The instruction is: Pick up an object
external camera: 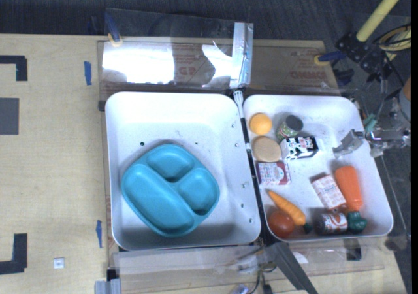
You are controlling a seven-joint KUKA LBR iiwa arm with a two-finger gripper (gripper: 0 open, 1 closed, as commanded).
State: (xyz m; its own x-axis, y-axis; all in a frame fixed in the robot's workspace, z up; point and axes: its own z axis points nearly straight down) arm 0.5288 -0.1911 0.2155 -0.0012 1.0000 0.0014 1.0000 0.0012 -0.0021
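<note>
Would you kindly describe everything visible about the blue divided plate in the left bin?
The blue divided plate is a rounded, smooth, plastic-looking dish in turquoise with three compartments: one long along its lower left, two smaller toward its upper right. It lies flat and right side up, turned at a diagonal, on the floor of the left bin, nearer the front wall.

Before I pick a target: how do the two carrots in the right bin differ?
The large carrot is fat, blunt and reddish orange; the small carrot is slimmer, tapered and yellower. The large one lies nearly straight up the view by the bin's right wall; the small one lies diagonally, next to the tomato. Both lie flat.
</note>
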